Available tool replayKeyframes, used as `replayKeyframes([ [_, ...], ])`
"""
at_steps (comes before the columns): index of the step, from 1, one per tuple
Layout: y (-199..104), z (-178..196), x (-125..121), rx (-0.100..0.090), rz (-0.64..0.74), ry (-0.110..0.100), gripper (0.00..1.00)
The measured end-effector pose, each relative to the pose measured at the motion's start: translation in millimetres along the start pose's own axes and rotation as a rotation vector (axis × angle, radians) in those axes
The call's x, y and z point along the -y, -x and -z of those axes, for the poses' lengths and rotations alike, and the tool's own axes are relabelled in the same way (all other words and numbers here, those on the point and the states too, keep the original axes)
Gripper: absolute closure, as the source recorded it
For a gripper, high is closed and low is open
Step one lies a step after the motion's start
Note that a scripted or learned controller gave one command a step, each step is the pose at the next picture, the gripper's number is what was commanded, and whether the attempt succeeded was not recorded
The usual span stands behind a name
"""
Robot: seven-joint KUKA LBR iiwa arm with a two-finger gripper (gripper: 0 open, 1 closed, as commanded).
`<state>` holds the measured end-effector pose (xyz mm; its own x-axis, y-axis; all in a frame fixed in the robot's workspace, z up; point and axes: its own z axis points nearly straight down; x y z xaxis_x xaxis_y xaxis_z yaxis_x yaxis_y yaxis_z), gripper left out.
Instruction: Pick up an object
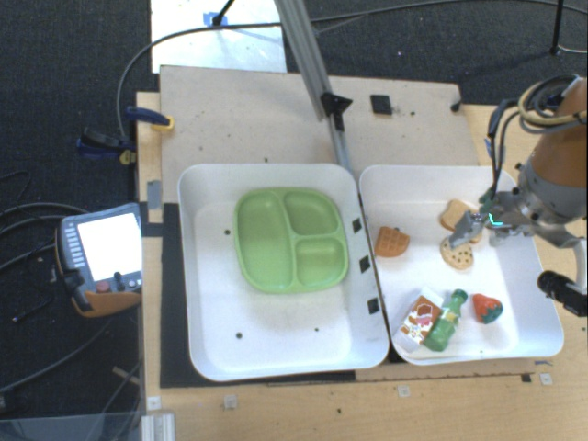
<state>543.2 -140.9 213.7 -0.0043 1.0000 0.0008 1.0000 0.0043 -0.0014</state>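
Observation:
The right bin [533,274] holds several small objects. A tan bread slice [453,213] lies near its back, with a round speckled cookie [457,255] just in front of it. My gripper [469,230] hangs low between these two, over the cookie's back edge; nothing shows in its grasp. An orange waffle piece [391,242] lies to the left by the bin's wall. At the front are a green bottle [445,320], a red-and-white carton [419,322] beside it, and a red strawberry [487,309].
The left bin [211,338] bears a green divided plate [292,240]. A slanted metal pole [308,53] crosses the back of the bench. The grey arm with its cables [551,173] comes in over the right bin's right side.

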Motion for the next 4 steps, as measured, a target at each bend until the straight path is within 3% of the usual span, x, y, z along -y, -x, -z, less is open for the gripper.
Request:
replayKeyframes([
  [1, 0.0, 1.1, -0.7, 0.0, 0.0, 0.003, 0.0],
  [4, 3.8, -127.0, 9.7, 0.001, -0.003, 0.005, 0.0],
])
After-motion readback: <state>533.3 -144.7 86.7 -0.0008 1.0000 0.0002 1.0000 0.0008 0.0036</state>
